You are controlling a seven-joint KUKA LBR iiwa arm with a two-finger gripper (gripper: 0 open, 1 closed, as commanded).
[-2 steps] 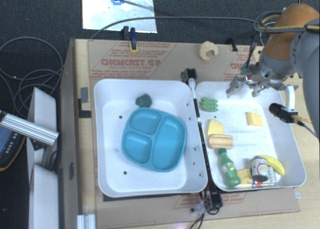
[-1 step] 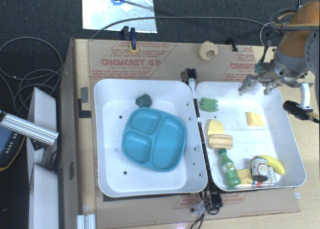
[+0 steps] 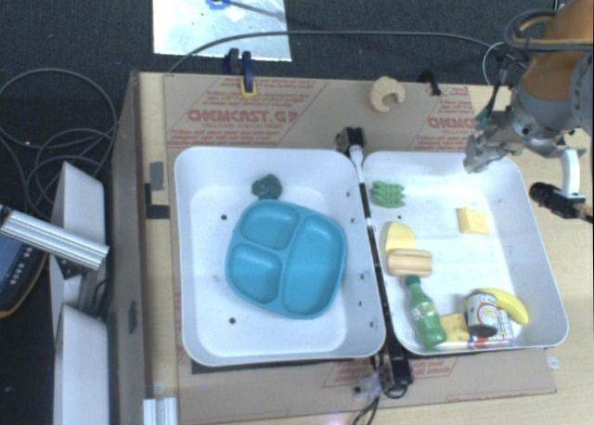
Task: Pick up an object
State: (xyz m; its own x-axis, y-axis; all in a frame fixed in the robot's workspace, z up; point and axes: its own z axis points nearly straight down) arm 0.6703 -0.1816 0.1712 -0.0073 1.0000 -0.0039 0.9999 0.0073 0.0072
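Tool (image 3: 475,161) (grip state unclear) hovers over right bin (image 3: 548,256) corner, cheese block (image 3: 472,221) just below.

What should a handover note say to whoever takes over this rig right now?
End effector: above the right bin's far corner, nothing seen held.
Right bin: green toy, yellow block, cheese wedge, hot dog, green bottle, can, banana.
Left bin: blue divided plate, small dark green piece.
Done: no pick yet.
Left: choose one object, descend, grasp, lift.
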